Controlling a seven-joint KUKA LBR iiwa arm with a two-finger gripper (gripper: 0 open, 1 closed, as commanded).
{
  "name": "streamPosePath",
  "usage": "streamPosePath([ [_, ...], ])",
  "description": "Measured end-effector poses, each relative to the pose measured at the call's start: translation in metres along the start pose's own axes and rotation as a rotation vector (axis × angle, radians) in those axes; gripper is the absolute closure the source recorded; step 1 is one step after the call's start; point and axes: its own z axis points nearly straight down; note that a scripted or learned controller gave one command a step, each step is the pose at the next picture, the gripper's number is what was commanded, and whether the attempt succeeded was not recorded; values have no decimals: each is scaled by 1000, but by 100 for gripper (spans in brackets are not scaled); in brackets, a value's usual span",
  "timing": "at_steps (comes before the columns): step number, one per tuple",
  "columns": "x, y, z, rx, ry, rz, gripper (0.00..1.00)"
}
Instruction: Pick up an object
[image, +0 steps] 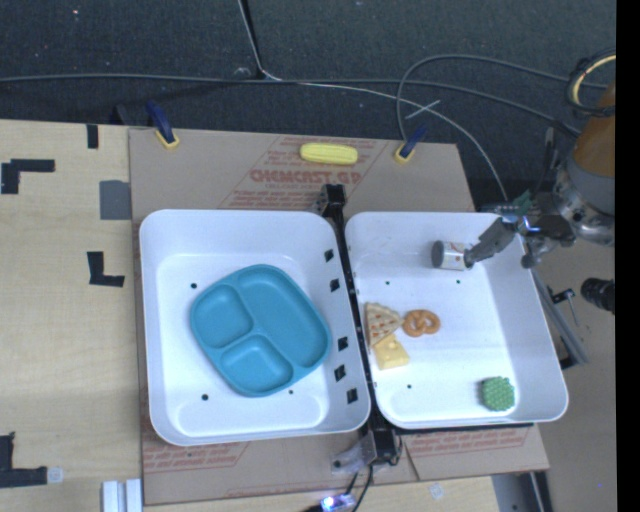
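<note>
The right bin (520, 330) holds several small items: a grey cylinder with a red-and-white end (447, 256) near the back, a brown pretzel (421, 323), a tan waffle wedge (380, 322), a yellow cheese block (391, 353) and a green knobbly piece (497, 393) at the front right. My gripper (503, 243) hangs over the bin's back right corner, just right of the grey cylinder, at the end of the grey arm with its orange band (598, 145). I see nothing held in it.
A blue three-compartment plate (260, 328) lies in the left bin (170, 260). A yellow banana-shaped item (328, 153) rests on the cardboard behind the bins. Cables run across the dark floor at the back, and black clips line the divide between the bins.
</note>
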Motion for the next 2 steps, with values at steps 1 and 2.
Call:
streamPosePath([
  [1, 0, 2, -6, -10, -2, -3, 0],
  [2, -6, 9, 51, -5, -2, -2, 0],
])
